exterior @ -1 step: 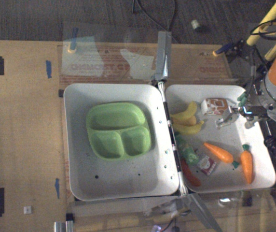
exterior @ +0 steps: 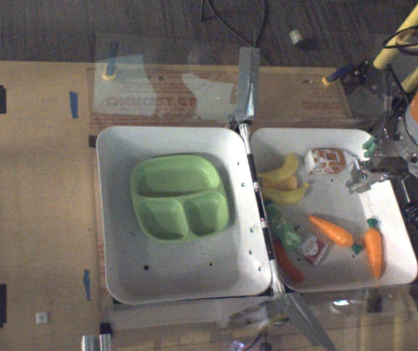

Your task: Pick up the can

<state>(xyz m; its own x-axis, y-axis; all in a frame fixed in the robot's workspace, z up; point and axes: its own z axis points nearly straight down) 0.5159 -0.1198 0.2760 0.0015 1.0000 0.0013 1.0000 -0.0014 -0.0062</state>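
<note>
A small red and white can point(exterior: 315, 249) lies on its side in the right bin point(exterior: 403, 265), near the front, between a green packet point(exterior: 288, 234) and an orange carrot point(exterior: 332, 231). My gripper point(exterior: 360, 178) hangs over the right bin's far right part, just right of a white and orange carton point(exterior: 325, 161). It is well back and to the right of the can and touches nothing that I can make out.
Two yellow bananas point(exterior: 283, 180) lie by the right bin's left wall. A second carrot point(exterior: 374, 249) lies at the front right and a red pepper point(exterior: 287, 262) at the front left. The left bin point(exterior: 118, 254) holds a green divided plate point(exterior: 180, 196).
</note>
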